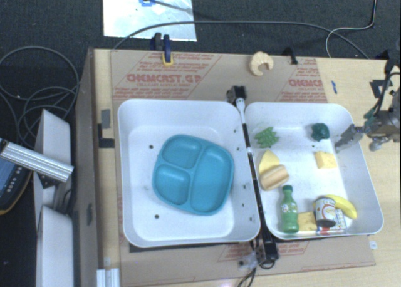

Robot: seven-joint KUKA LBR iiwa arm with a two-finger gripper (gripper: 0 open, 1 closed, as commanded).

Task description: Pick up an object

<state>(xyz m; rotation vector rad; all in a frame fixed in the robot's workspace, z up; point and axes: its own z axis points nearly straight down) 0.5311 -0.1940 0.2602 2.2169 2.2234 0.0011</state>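
Observation:
The right bin (360, 182) holds several items: a green leafy piece (267, 136), a dark teal lump (320, 131), a pale yellow block (325, 159), a yellow wedge (269, 160) on a tan roll (274, 176), a green bottle (288, 209), a can (326, 212) and a banana (344, 205). My gripper (361, 141) hangs at the bin's right rim, just right of the teal lump and the yellow block. It stands open, with nothing between its fingers.
In the left bin (138, 154) lies a blue divided plate (192, 173). A beige lump (261, 62) sits on the cardboard behind the bins. Cables run across the dark floor at the back and left.

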